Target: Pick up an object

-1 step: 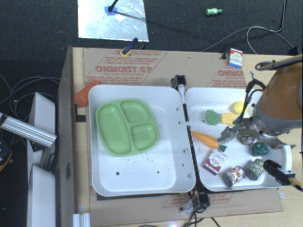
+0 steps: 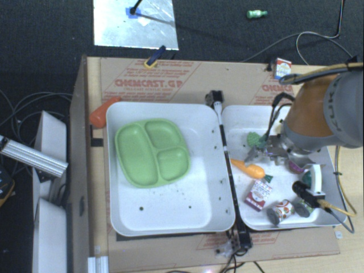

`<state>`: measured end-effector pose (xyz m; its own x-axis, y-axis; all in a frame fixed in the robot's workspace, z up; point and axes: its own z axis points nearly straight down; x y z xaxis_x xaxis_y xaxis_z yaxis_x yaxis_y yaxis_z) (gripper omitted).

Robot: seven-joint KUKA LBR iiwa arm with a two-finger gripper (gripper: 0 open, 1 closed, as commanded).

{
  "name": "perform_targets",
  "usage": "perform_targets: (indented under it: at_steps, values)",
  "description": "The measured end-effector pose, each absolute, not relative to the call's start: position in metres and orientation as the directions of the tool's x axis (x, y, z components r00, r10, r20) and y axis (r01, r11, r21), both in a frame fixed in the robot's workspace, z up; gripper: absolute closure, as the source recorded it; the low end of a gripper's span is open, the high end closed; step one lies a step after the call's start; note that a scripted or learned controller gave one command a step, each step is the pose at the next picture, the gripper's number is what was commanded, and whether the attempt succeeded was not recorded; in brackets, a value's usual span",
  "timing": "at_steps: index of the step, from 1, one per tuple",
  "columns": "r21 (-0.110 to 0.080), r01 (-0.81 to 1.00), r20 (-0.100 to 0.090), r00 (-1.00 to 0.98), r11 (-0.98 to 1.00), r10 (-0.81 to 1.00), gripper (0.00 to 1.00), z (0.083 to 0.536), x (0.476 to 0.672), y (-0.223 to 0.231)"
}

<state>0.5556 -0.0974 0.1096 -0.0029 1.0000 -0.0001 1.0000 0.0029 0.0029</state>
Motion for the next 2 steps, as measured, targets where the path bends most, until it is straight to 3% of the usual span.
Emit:
perform_targets:
  at_steps: [1,2]
  values:
    - [0.001,1.000,0.000,-0.002,0.002,1.000,0.00,0.084,0.533,-0.089]
    - [0.002,1.000,0.000,-0.003,0.003,1.000,1.00,0.095,0.534,-0.089]
